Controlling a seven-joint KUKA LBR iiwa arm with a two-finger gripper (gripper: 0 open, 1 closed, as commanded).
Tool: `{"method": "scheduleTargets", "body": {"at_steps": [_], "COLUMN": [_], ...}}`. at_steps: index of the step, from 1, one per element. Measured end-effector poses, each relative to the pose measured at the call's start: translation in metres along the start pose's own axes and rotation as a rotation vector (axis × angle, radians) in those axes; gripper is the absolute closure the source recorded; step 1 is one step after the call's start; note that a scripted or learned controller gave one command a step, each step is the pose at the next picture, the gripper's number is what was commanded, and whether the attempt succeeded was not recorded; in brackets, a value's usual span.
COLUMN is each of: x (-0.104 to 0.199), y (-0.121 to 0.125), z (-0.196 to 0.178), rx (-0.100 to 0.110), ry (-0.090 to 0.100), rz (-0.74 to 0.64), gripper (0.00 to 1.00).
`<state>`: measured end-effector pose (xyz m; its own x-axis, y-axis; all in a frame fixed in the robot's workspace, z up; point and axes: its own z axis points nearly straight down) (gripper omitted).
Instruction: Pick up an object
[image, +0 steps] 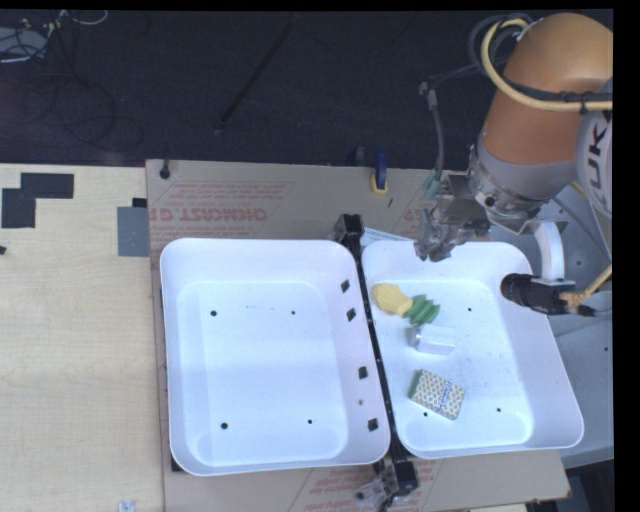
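Bins (260, 262) smooth glossy white plastic, bench (70, 330) matt pale wood, arm band (555, 60) glossy orange.

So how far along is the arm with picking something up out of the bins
Nothing looks picked yet. The yellow rounded object, green piece, clear small block and patterned flat packet all lie in the right white bin. The gripper hovers at that bin's far edge, apart from them. Left to do: descend, grasp one, lift.

Pale wooden bench (70, 350), cardboard sheet (260, 200) on it, two white bins (180, 300) atop
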<state>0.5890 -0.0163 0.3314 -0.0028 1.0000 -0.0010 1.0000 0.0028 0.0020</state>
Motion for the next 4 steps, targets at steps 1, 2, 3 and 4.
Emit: {"method": "scheduleTargets", "body": {"at_steps": [1,2,3,4], "x": [-0.023,0.029,0.095,0.064], "y": [-0.054,0.034,0.055,-0.007], "z": [0.046,-0.004,0.042,0.040], "rx": [0.013,-0.005,0.008,0.010], "ry": [0.001,0.001,0.002,0.000], "rz": [0.006,-0.002,-0.003,0.005], "gripper": [1.00,1.00,1.00,1.00]}}
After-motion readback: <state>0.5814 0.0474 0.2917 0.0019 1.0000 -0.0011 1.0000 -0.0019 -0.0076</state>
